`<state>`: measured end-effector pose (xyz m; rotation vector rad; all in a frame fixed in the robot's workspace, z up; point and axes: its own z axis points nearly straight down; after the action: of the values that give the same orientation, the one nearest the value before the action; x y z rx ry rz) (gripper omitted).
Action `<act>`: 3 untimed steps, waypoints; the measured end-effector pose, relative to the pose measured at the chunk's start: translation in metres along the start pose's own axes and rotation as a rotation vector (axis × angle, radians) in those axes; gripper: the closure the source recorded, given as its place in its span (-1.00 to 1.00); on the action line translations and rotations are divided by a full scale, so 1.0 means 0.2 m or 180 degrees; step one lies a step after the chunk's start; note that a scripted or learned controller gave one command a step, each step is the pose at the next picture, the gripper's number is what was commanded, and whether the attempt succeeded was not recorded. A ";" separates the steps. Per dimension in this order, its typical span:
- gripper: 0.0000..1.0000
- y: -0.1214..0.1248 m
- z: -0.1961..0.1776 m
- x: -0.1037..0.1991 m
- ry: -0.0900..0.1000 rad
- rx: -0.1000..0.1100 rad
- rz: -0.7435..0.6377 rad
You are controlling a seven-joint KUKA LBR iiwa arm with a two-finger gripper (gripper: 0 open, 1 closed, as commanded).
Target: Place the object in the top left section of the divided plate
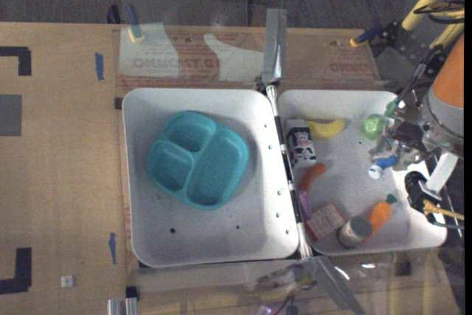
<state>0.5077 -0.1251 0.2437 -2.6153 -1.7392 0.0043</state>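
Right bin [435,231], near edge — a tin can [355,231] touching a toy carrot [379,215], a pink block [325,219] beside them; further up a red sausage-like piece [313,176], a small black-and-white carton [300,144], a banana [327,127], a green item [375,126].

Gripper [386,156] — low over the right bin's far-right part, above small blue-white things; whether it is spread, pressed together or pinching something cannot be told.

Left bin [140,158] — teal divided plate [198,158], sitting tilted, well apart to the left of the gripper, across the wall between the bins. Which object is meant is unclear.
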 end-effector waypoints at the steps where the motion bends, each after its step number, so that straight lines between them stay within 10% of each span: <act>1: 1.00 -0.21 0.11 0.12 0.0004 0.0005 -0.0176; 3: 1.00 -0.24 0.01 0.99 0.0002 -0.0004 -0.0617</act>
<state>0.5392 0.0763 0.2413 -2.4350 -1.9846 0.0021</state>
